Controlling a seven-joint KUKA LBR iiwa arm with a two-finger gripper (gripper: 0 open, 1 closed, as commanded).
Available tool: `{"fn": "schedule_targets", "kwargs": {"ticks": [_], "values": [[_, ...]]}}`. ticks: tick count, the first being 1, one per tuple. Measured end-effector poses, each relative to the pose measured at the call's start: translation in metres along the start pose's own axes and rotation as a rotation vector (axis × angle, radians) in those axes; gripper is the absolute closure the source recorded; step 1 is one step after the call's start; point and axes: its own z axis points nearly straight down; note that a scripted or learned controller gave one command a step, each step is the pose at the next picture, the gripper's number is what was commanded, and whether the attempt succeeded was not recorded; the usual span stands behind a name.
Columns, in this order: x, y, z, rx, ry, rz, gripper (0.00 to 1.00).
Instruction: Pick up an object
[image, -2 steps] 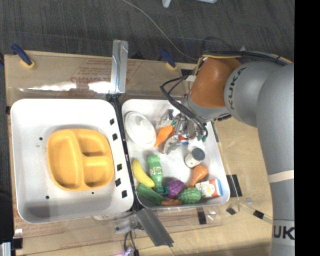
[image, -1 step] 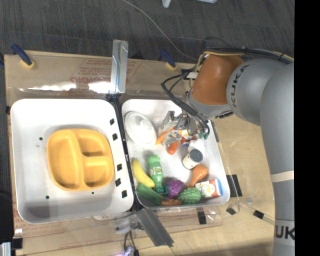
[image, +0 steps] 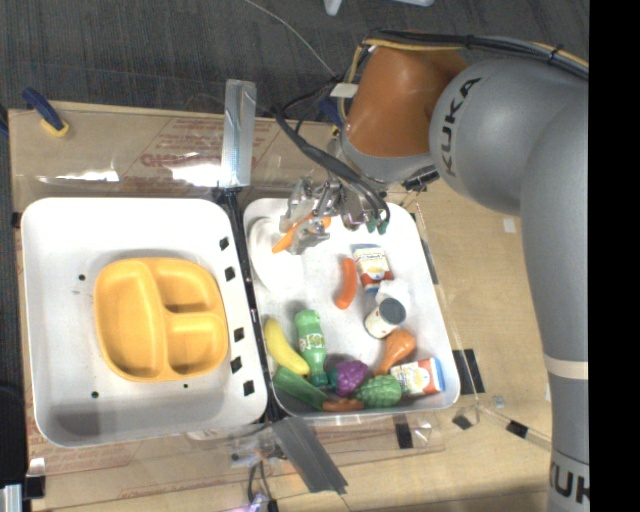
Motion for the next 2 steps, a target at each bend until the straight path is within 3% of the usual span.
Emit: {"fn": "schedule_targets", "kwargs": {"ticks": [1,2], "values": [[0.013,-0.020,-0.088,0.004,0.003,0.257,1.00],[0.049,-0.076,-0.080,0.001,0.011,-0.065,1.00]]}}
